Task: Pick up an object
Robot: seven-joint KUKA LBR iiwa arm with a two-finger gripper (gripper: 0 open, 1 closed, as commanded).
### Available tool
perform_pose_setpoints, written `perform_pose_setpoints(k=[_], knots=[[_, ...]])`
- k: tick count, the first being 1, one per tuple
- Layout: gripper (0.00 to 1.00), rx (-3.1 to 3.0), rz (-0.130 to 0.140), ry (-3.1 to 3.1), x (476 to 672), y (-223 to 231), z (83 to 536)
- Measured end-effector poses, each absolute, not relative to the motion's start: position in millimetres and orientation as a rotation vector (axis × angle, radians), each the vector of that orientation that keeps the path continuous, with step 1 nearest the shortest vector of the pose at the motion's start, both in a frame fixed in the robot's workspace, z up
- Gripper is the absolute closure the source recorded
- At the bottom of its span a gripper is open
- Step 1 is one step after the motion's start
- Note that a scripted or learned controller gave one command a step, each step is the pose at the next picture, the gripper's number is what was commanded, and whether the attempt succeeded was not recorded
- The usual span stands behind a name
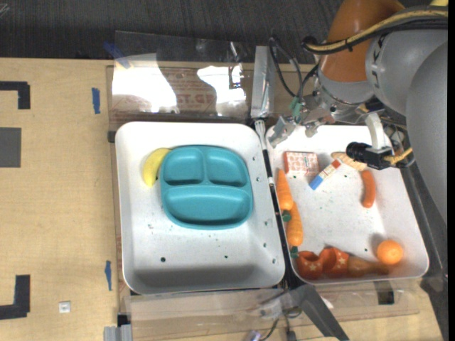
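A robotics lab — taped bench (57, 190), two white bins (135, 261), cabled arm (398, 55)

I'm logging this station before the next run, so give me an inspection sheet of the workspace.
Surface: two white bins side by side, left bin and right bin, on a tan bench.
Job's things: right bin holds carrots, a sausage, an orange, tomatoes, a small box.
Clutter: teal divided plate in the left bin, partly covering a banana.
Grippers: gripper above the right bin's far edge; grip unclear.
Cables: black wires by the wrist.
Surroundings: dark carpet.
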State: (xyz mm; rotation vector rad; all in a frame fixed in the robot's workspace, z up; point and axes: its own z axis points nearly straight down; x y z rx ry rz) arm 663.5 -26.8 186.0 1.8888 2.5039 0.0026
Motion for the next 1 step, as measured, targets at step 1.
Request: perform_pose_setpoints(k=[1], knots=[[0.0, 1.963, 0.0, 2.446, 667.1, -91.0, 185.6]])
